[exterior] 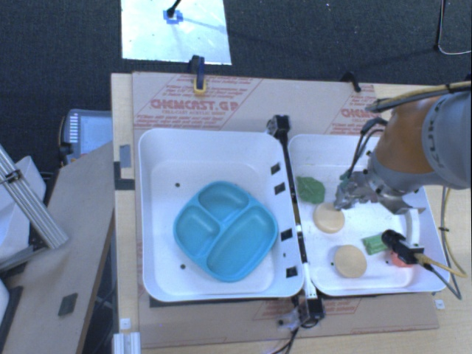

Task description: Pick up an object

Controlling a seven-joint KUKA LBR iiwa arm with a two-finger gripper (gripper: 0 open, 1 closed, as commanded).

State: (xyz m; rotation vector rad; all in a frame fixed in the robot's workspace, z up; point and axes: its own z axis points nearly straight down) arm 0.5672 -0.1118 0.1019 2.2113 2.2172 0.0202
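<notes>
The right bin (413, 282) holds several small things. A green leafy piece (310, 189) lies near its left wall. Two tan round discs lie below that, one (328, 219) in the middle and one (349, 261) nearer the front. A small green block (374, 243) and an orange-red piece (403, 257) lie at the front right. My gripper (343, 199) reaches down from the right, its tip right above the upper tan disc and beside the green leafy piece. Nothing shows between its fingers.
The left bin (158, 153) holds a blue divided plate (224, 230). A black divider strip (286, 198) runs between the bins. Cardboard (243, 102) lies under both bins. The arm's grey and orange body (420, 142) hangs over the right bin's back right.
</notes>
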